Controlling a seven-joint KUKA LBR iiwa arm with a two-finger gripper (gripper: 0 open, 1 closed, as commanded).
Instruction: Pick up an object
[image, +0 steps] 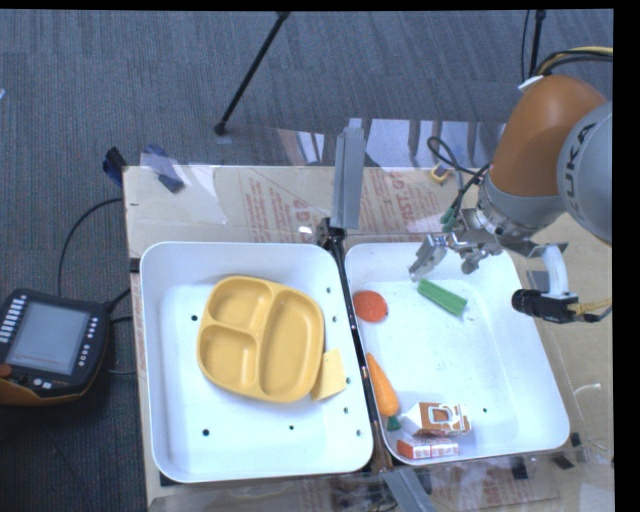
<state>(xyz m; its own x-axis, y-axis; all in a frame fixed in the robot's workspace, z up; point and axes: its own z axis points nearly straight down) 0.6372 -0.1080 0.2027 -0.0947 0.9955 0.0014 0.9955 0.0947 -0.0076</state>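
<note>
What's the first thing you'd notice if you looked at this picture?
Probably the big yellow divided plate lying in the left bin, with a pale yellow wedge tucked at its right edge. Next, the grey and orange arm, whose gripper hangs over the far side of the right bin, just above a green block. A carrot lies nearer the front.

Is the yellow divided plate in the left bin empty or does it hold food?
Empty. The yellow divided plate shows bare compartments; a yellow wedge lies beside its rim.
</note>
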